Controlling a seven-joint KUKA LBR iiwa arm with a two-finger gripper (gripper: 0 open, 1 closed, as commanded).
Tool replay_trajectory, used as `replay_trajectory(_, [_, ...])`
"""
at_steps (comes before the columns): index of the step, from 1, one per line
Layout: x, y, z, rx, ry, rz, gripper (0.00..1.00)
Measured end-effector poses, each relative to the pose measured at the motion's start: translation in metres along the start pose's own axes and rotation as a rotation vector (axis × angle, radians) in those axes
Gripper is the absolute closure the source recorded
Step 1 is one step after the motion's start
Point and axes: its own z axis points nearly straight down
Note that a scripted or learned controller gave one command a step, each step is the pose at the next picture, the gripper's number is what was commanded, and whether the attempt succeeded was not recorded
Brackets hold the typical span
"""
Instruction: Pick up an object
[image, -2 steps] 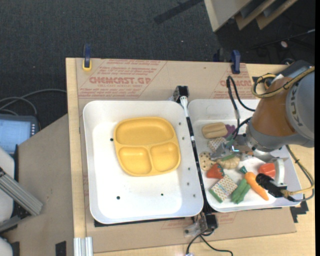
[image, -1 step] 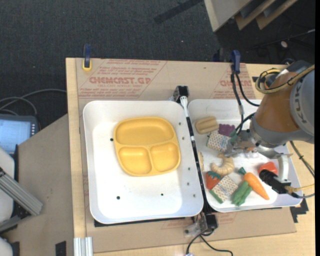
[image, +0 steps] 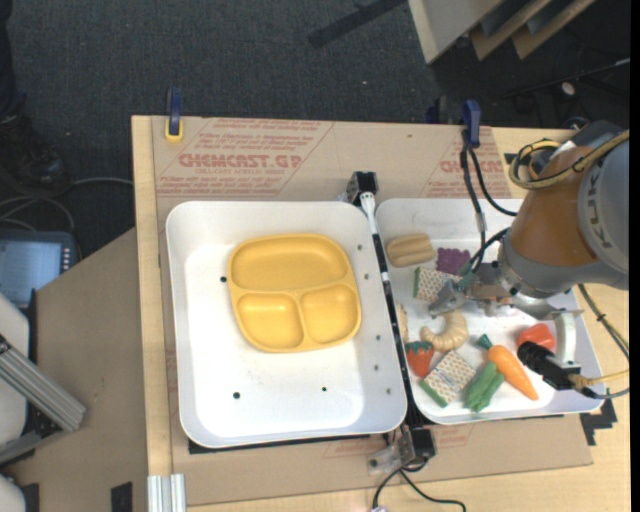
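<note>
From above, the tabletop (image: 150, 300) is pale wood with a sheet of brown cardboard (image: 250, 160) laid over it, printed in red lettering and pinned at the back edge by two clamps, one yellow-tipped (image: 175, 125) and one blue (image: 470, 120). Beyond it the floor is dark grey carpet (image: 200, 50), with cables trailing at the left and some light wooden boards at the top right. Two shallow white bins sit side by side on the cardboard. The left bin (image: 210, 390) holds a yellow divided plate (image: 293, 290) with three compartments, lying flat near the bin's middle. The right bin (image: 400, 215) is crowded with toy food: a tan bread roll (image: 409, 249) near its back left corner, a purple piece (image: 452, 260) just beside it, a pale curved piece (image: 446, 330) in the middle, a strawberry (image: 419, 357) by the left wall, a green vegetable (image: 483, 387) and a carrot (image: 513, 368) toward the front. The grey arm (image: 590, 210) with its orange band reaches in over this bin from the right, and the claw (image: 462, 292) hangs low over the middle of the clutter, near the purple piece; whether it is spread or closed, I cannot tell.
</note>
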Motion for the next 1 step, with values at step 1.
replay_trajectory(1, [0.002,0.0607,0.0119,0.001,0.003,-0.006,0.0])
